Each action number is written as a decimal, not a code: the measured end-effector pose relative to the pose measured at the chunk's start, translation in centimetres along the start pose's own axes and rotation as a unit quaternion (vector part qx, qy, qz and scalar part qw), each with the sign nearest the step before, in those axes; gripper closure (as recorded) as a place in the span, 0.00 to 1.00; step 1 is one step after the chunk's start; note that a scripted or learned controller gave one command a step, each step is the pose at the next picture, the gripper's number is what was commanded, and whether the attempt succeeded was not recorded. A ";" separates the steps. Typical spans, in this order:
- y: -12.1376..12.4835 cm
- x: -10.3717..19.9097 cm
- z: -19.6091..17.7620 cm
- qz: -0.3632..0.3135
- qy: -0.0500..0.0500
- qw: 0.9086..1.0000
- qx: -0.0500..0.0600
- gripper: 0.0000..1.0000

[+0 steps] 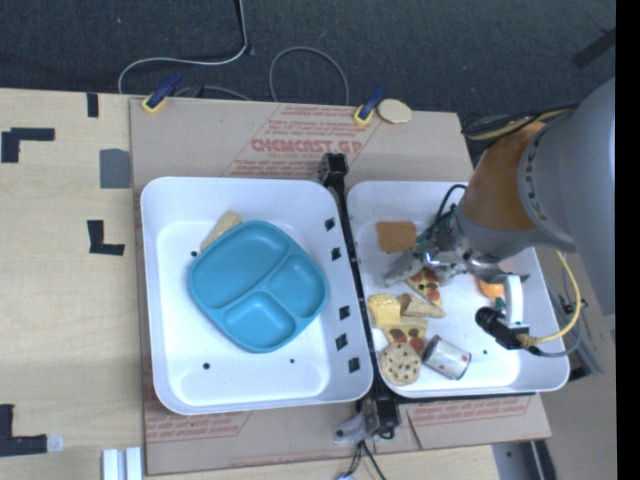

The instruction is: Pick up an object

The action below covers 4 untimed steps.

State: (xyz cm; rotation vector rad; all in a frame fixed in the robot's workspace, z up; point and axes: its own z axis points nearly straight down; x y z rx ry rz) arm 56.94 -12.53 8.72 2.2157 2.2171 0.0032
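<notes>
- You have the pizza slice (427,290) mid right bin (530,373), directly under the gripper (432,258).
- Around it: toast (395,236) at 11 o'clock, cheese (385,310) at 8, cookie (401,363) and can (446,357) at 6.
- Whether the gripper is clenched or released, you cannot tell.

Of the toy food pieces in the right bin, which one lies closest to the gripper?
The pizza slice, directly below the gripper. The toast, cheese and cookie lie farther off.
</notes>
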 end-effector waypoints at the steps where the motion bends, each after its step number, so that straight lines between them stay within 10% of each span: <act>1: -3.9 1.6 0.0 0.000 0.000 1.000 -0.002 0.00; 3: 9.8 2.9 0.3 -0.002 -0.001 1.000 0.004 0.00; 4: 9.8 3.0 -0.7 -0.001 0.000 1.000 0.003 1.00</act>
